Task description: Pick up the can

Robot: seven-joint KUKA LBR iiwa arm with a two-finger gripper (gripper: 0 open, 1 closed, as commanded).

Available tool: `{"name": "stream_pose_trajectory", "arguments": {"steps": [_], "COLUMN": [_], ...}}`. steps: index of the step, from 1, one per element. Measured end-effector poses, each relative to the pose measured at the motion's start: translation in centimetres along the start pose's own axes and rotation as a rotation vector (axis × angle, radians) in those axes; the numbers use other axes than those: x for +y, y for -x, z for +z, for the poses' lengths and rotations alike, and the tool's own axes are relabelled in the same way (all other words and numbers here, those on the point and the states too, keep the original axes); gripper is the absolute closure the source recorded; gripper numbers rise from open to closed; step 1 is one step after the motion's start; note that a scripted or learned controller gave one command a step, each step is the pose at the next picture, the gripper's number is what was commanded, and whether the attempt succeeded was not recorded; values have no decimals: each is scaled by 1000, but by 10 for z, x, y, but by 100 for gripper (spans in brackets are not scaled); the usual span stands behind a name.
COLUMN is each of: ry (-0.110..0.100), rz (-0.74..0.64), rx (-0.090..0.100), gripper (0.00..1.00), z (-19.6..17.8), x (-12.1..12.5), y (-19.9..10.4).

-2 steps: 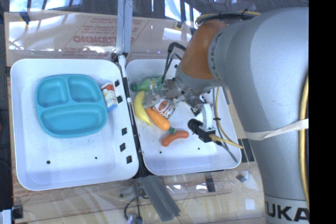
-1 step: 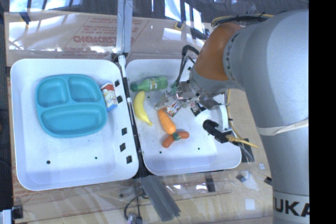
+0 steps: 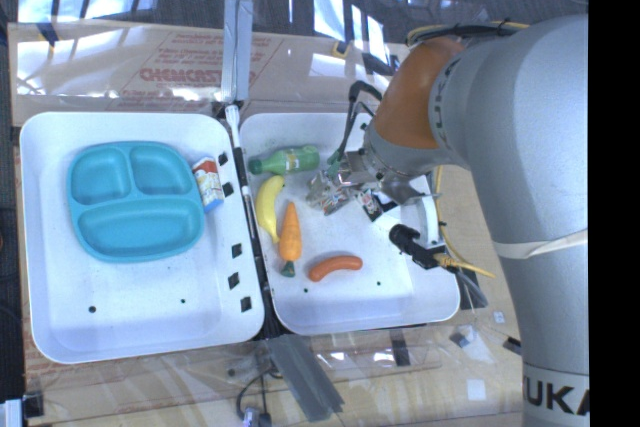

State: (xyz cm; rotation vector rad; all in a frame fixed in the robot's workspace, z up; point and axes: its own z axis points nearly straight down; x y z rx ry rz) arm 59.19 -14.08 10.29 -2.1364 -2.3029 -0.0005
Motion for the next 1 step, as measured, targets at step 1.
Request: {"name": "stream_pose_trajectory", "arguments": {"steps": [1], "ry": [-2], "rz": [264], "rx": [0], "gripper": [100], "z": [-89], "x": [70], "y": [-68]}}
